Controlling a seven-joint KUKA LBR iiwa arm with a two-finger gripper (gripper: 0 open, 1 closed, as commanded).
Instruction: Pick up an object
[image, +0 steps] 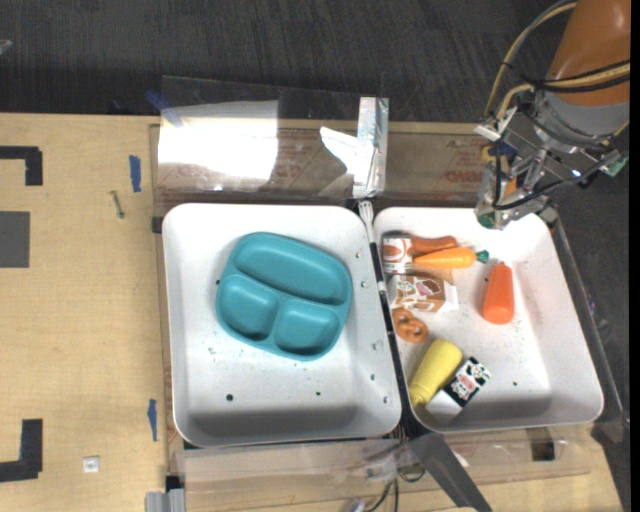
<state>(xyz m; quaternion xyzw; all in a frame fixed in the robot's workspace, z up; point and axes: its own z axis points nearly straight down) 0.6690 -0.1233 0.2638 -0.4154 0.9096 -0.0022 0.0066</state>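
1. Gripper (505, 210) at the far right corner of the right bin (545, 350), over its rim, under the grey wrist and orange band; spread or pressed together cannot be told from this slant.
2. Nearest to it: orange cylinder (497, 292), lying lengthwise on the bin floor, nearer the camera than the gripper and apart from it, with bare white floor between.
3. Left of the cylinder: toy carrot (445, 259) with a small green tip pointing right, near the cylinder's upper end but not touching; behind it, touching, a second orange-red piece (433, 243).
4. Against the wall shared with the left bin: a small brown-and-white can (396, 250), a printed packet (418, 292) just below the carrot, and an orange ring (408, 324) at the packet's lower corner.
5. Toward the near wall: yellow bottle (434, 370), tilted, with a black-and-white box (466, 381) touching its right side.
6. Left bin (200, 380): teal divided plate (285, 295), three compartments, set at a slant in the middle, well apart from the gripper.
7. Behind both bins: clear plastic sheet (270, 150) catching glare; tan bench (70, 330) on the left with black and blue tape marks.
8. Look of the cylinder: plain orange, smooth, rounded at both ends, slightly wider at the lower end.
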